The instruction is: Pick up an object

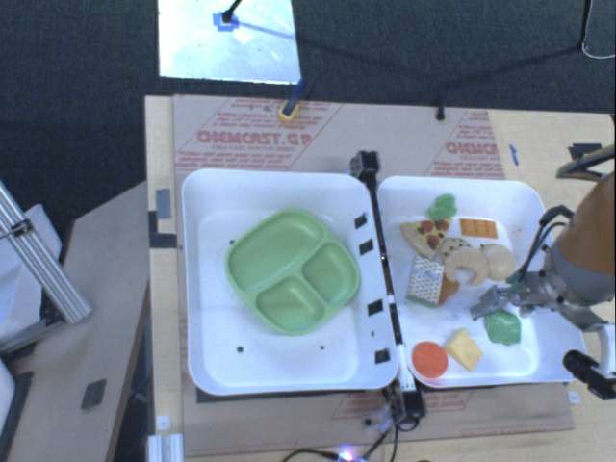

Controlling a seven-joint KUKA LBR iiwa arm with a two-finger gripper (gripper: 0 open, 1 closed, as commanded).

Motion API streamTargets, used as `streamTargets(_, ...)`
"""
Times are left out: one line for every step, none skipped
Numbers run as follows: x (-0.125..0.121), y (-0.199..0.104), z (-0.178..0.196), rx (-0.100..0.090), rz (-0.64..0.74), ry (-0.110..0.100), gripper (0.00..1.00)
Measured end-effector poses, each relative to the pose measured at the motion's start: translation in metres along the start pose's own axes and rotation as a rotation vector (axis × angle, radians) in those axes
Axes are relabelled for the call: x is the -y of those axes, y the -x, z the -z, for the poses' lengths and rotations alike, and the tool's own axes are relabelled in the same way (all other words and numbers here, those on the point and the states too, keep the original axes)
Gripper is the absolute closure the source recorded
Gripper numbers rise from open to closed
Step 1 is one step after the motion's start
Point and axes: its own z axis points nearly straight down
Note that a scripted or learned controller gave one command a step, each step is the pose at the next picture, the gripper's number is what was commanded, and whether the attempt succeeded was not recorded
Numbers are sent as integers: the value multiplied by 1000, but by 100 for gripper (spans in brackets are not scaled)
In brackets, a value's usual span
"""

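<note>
Two shallow white bins sit side by side on a pale wooden surface (318,133), and I use the black divider (380,268) between them as my landmark. To the left of the divider, the left bin (207,354) holds a light green sectioned plate (292,270), lying flat with three compartments. To the right of the divider, the right bin (525,200) holds a cluster of toy foods. Nearest the divider in that bin is a small patterned packet (424,282); above it lies a pizza slice (428,236), with a green leafy piece (443,206) higher still and an orange cracker (478,228) further right. A pale curved pastry (465,263) and a beige round piece (498,260) sit just right of the packet. Toward the bin's front edge, close to the divider's lower end, rest a red round tomato-like disc (429,359) and a yellow cheese wedge (465,348) just beside it. My arm enters from the far right, away from the divider, and my claw (493,304) hangs low in the right bin, its dark tips just above and touching or nearly touching a green block (502,328). I cannot tell whether my claw is apart or together, and nothing is visibly clamped in it.
</note>
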Motion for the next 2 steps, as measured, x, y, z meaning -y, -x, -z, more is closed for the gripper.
streamTargets(-1, 0, -25, 2, 0, 4, 0)
streamTargets(-4, 1, -11, 5, 0, 13, 100)
